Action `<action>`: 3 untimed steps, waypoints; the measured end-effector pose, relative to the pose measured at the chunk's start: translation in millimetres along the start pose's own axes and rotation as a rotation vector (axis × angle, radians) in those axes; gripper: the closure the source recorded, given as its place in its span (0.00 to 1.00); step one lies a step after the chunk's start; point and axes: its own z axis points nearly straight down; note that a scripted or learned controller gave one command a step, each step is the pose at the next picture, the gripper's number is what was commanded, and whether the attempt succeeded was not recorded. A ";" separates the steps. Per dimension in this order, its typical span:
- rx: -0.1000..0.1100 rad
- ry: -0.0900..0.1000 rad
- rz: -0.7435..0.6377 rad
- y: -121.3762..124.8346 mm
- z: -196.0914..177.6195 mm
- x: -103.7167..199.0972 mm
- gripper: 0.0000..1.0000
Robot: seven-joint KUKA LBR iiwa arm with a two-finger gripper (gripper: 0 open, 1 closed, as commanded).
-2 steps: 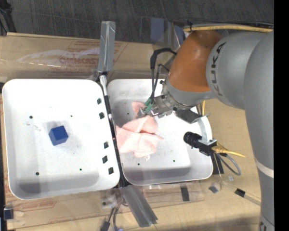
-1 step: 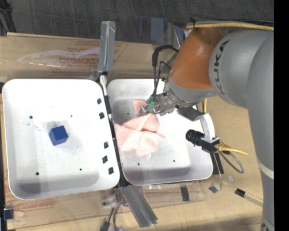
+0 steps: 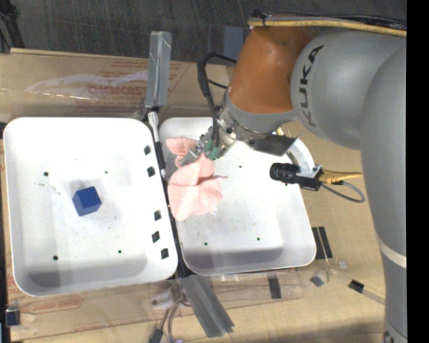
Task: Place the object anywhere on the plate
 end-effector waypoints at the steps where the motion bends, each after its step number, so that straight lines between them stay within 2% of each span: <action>1: 0.000 -0.001 -0.405 53.4 -4.0 21.9 1.00; 2: -0.001 -0.001 -0.810 101.1 2.4 38.9 1.00; 3: -0.001 -0.002 -0.810 101.1 1.9 38.6 0.00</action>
